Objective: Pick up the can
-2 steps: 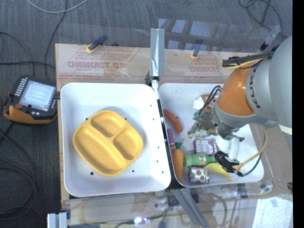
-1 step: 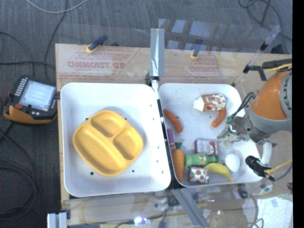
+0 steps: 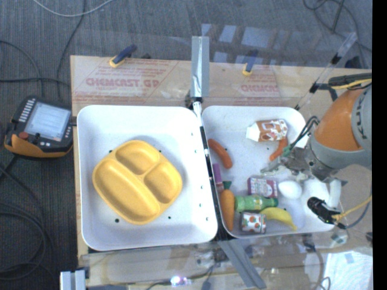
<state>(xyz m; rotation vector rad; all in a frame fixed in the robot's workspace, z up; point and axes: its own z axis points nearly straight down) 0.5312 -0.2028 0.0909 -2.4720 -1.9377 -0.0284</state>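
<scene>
Camera view: can point(image 3: 253, 222) hemmed by carrot point(image 3: 227, 208), bottle point(image 3: 257, 203), banana point(image 3: 280, 216); end effector point(image 3: 289, 164) grip state unclear.

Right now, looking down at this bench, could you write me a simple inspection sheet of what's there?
Surface: two white bins side by side, left bin and right bin.
Job's things: can lying near the right bin's front edge, apart from the gripper.
Clutter: yellow divided tray in the left bin; sausage, carrot, banana, egg, green bottle, carton in the right.
Grippers: gripper over the right bin.
Cables: loose cables on the floor.
Surroundings: handheld controller left of the bench.
</scene>
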